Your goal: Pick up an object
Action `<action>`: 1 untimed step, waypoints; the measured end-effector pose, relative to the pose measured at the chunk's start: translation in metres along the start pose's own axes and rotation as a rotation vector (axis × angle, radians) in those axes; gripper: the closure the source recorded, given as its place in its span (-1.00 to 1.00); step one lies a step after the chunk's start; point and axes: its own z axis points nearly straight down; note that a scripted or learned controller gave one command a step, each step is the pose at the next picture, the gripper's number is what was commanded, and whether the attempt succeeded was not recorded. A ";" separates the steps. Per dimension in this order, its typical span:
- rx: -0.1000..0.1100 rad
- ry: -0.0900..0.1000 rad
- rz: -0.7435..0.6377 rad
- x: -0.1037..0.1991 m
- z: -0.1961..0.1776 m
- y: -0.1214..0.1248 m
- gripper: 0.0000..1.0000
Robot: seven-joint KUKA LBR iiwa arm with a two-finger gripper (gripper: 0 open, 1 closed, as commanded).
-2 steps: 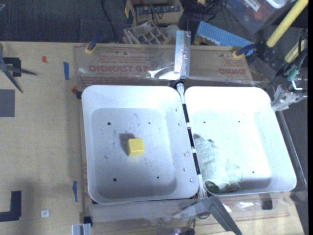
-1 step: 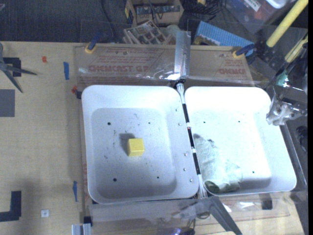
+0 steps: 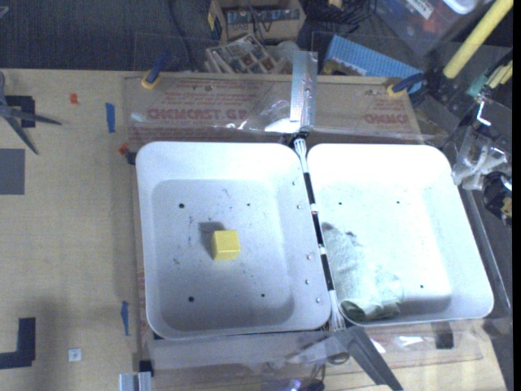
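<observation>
Tabletop (image 3: 65, 243): pale wood, bearing two shallow white bins side by side, their inner rims touching along a central seam.

Left bin (image 3: 155, 169): speckled floor, raised rounded walls on all sides; broad bare floor around its single item.

Right bin (image 3: 423, 169): rear and right portions of the floor bare; a rolled grey-white cloth (image 3: 362, 279) lies along the left wall, running down to the near left corner, touching the wall.

Clear plastic sheet (image 3: 269, 108): spread behind both bins, over printed cardboard.

Yellow block (image 3: 226, 244): small cube, near the middle of the left bin, well apart from every wall, nothing beside it.

Blue tape strips (image 3: 110, 117): on the tabletop, left of the bins.

Jaws: state cannot be told.
</observation>
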 end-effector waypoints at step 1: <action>0.002 0.000 -0.139 0.009 0.181 -0.007 1.00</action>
